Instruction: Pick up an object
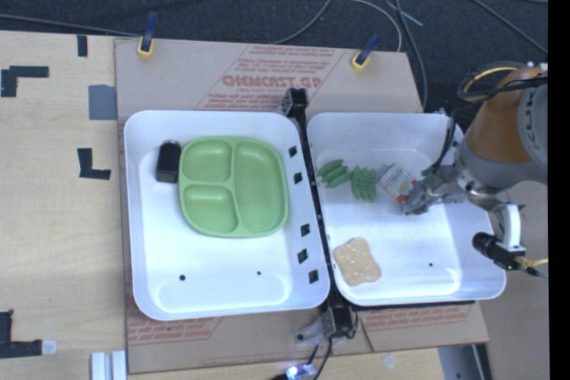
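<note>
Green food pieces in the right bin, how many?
2: a green pod near the divider and a ridged green piece just right of it. More may be hidden under the end effector.

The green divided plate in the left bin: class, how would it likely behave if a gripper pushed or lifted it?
The green divided plate looks moulded, so probably stiff. It lies flat in the left bin, so it would likely slide, not roll. Its low rim may be hard to pinch.

Both white bins [151, 280] looked like smooth, slightly glossy plastic. The green divided plate [235, 187] had a matt plastic sheen. Beneath them lay brown printed cardboard [267, 71] on a pale wood-grain tabletop [53, 236]. The tan piece [356, 261] looked rough and spongy.
</note>
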Controlling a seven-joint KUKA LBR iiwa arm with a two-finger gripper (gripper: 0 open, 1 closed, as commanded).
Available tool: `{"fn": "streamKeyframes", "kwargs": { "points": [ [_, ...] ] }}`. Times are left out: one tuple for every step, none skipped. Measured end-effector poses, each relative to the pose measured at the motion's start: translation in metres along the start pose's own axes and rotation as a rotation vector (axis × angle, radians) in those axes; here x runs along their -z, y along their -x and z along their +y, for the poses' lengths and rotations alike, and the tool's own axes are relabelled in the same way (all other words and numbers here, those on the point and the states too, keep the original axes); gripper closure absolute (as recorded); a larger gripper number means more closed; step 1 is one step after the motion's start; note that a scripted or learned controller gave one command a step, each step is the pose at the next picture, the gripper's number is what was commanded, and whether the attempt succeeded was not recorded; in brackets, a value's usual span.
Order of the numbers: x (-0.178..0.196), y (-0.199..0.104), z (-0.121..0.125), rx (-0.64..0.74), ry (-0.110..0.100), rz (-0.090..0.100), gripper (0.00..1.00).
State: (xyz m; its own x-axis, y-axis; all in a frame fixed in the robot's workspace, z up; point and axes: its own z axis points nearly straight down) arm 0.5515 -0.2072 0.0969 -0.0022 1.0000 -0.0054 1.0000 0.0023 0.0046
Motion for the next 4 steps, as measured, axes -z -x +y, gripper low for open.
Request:
{"fn": "streamKeyframes", "kwargs": {
  "points": [
    [0.042, 0.000, 0.001, -0.001, -0.002, 0.004, 1.00],
    [0.104, 0.001, -0.003, -0.001, 0.000, 0.003, 1.00],
    [0.157, 0.002, -0.001, 0.000, 0.001, 0.003, 1.00],
    [0.162, -0.056, 0.005, 0.005, -0.004, 0.007, 1.00]
  ]
}}
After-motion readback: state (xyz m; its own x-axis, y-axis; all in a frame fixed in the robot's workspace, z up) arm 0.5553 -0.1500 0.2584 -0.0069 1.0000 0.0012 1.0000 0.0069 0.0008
